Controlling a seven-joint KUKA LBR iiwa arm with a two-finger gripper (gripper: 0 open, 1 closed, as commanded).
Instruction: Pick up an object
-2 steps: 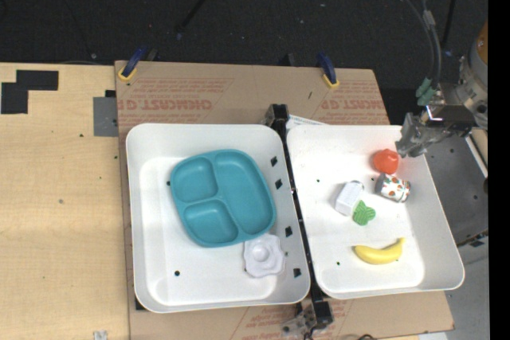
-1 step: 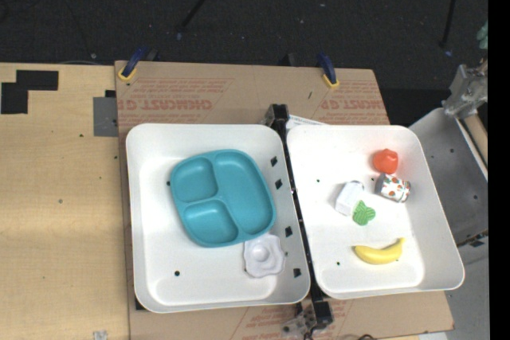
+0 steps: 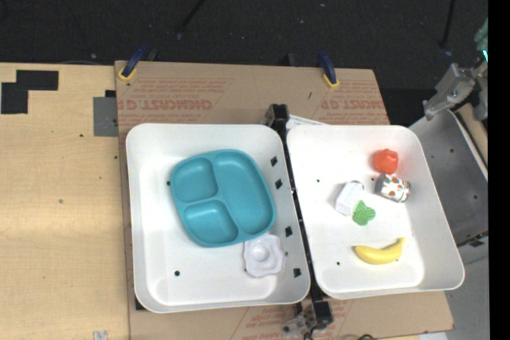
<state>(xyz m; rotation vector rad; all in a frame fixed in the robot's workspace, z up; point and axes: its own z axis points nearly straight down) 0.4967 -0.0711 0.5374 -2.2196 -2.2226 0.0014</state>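
Observation:
The right bin holds a red rounded object, a small white cube with coloured spots, a white block touching a green knobbly piece, and a yellow banana near the front. A grey metal end of the arm, which I take for my gripper, sits at the right edge, outside and behind the right bin's far right corner. It is well clear of all the objects, with nothing seen in it.
The left bin holds a teal divided plate and a small white scalloped object at its front right. A black divider separates the bins. Two clamps hold the cardboard at the back.

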